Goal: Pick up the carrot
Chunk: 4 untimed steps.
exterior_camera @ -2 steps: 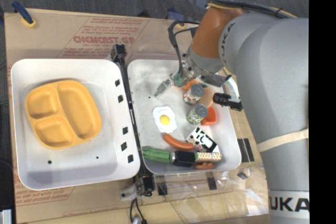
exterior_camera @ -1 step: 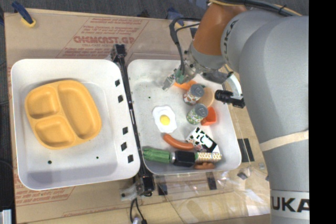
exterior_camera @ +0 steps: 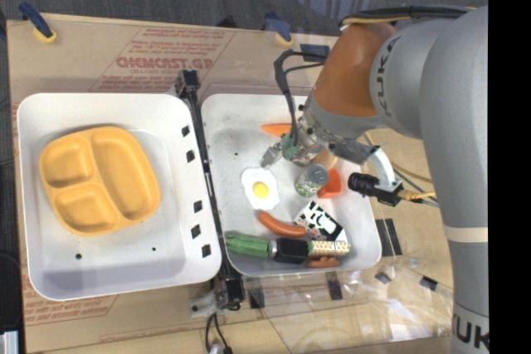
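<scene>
Carrot [exterior_camera: 276,129] lay in the right bin [exterior_camera: 220,178], at its far side, just beyond my claw [exterior_camera: 279,152]. I could not tell how my claw was set. Nearer sat a fried egg [exterior_camera: 260,190], a sausage [exterior_camera: 281,224] and a green piece [exterior_camera: 246,244]. A yellow tray [exterior_camera: 99,179] rested in the left bin [exterior_camera: 33,261].

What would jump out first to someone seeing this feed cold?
The big grey arm with its orange band reaches in from the right and looms over the right bin. In the left bin lies a bright yellow divided tray. Below the gripper sits a fried egg toy among cluttered toys.
</scene>
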### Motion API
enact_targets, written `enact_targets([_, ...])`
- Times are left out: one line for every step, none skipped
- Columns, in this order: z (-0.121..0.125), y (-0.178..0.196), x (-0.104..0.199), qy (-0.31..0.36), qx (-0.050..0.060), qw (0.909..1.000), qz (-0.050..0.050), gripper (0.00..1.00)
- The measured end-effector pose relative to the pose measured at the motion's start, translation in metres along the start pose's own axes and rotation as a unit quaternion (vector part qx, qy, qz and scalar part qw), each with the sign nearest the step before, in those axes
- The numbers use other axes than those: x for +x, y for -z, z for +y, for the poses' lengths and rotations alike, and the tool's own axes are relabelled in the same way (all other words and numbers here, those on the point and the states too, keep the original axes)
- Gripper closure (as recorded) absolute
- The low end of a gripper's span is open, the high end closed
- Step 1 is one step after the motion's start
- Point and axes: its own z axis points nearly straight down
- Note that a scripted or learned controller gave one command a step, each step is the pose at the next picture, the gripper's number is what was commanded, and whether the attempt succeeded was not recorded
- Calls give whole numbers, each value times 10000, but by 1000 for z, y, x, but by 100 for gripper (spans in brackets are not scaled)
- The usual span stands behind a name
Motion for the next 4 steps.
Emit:
enact_targets([0,-2,0,0,12,10000,7,0])
enact_targets([36,-22,-74,880,9,9961,-5,0])
enact_targets([45,-54,-77,577,-25,9983,-23,0])
enact_targets([45,-44,-77,616,-11,9981,-23,100])
